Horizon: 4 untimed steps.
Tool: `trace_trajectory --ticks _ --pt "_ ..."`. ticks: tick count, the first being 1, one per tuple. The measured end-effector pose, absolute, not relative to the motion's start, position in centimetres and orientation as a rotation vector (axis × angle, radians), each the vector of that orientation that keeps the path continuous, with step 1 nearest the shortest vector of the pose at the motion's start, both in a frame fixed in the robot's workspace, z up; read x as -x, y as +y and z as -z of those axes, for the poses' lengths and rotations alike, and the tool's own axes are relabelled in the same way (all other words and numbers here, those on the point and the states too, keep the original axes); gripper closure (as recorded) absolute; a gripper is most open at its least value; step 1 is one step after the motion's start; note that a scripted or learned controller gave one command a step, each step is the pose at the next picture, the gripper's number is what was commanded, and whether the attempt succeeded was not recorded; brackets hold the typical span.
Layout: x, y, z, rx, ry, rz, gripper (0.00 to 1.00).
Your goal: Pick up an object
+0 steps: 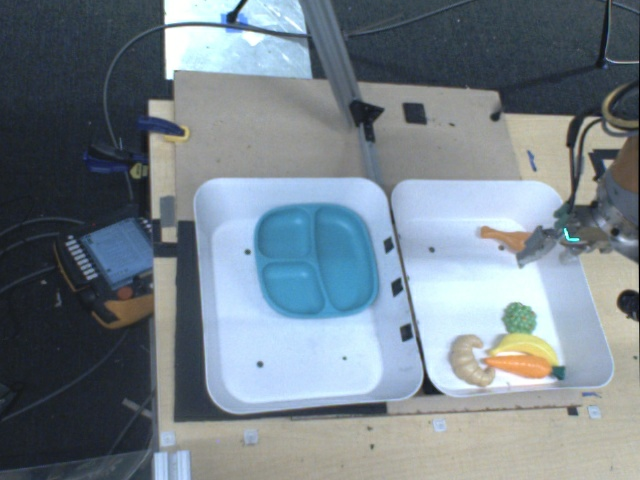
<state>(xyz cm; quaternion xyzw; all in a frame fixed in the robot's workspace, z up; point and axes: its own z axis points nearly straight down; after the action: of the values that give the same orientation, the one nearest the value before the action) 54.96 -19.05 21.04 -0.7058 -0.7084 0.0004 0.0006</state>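
Left bin [230, 368]: holding a plate [316, 260].
Right bin [450, 298]: holding a spoon [503, 236] behind; broccoli [518, 318], banana [528, 346], carrot [520, 366], croissant [470, 359] lying clustered in front.

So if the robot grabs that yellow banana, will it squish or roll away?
The banana looks like glossy moulded plastic, so it is probably stiff, light and a bit slippery. Its curved shape would likely rock rather than roll far. It lies against the carrot, so a push may nudge that too.
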Motion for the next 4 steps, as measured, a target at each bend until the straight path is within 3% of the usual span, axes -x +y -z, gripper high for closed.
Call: trace_trajectory --ticks 1,3,4 --pt "-55.1 -19.1 -21.2 2.218 -2.227 0.001 0.00" --pt "-56.5 -18.6 -9.6 2.216 -2.227 0.000 0.00" --pt "-56.7 -18.6 -8.7 2.222 -2.226 0.003 0.00"
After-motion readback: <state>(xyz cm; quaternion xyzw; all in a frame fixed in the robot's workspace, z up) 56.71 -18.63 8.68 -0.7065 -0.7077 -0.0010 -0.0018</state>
